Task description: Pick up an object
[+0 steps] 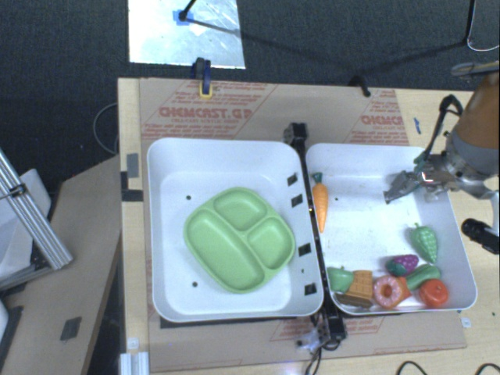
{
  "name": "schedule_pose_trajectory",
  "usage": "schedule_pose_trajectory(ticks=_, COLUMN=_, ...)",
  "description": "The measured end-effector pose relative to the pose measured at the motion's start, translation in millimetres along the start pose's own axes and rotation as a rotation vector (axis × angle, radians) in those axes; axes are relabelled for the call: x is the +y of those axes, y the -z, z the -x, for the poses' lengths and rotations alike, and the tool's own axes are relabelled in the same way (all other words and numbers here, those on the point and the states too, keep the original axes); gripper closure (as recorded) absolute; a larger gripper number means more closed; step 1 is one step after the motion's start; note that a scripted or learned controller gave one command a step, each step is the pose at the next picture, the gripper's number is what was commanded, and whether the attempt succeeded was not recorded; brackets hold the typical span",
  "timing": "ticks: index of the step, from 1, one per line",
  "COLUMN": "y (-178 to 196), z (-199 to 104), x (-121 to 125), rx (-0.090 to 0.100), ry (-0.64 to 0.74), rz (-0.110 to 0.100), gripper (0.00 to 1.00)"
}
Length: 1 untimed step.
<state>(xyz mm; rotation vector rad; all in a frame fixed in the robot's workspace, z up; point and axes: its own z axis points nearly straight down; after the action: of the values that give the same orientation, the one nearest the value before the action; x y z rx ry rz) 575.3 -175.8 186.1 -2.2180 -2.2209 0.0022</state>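
Observation:
My gripper point(400, 187) hangs over the upper right part of the right bin point(367, 174), reaching in from the right. Its fingers look open, with nothing between them. Toy food lies in this bin. An orange carrot point(318, 201) rests against the left wall. A green leafy piece point(426, 243) lies below the gripper. Along the front wall sit a green piece point(340, 278), a brown waffle point(360, 287), a pink donut point(388, 291), a purple piece point(402, 264), a green pepper point(424, 274) and a red tomato point(434, 291).
The left bin point(172, 178) holds a green divided plate point(238, 239). A black divider with clips point(301, 201) runs between the bins. Cables hang by the arm at the right. A metal frame point(31, 225) stands at the far left.

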Motion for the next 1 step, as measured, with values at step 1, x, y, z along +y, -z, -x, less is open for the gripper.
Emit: schedule_pose_trajectory(ticks=1, y=-56.2, z=2.7, x=-9.1, rx=0.0, ry=0.0, rz=0.0, gripper=0.0)
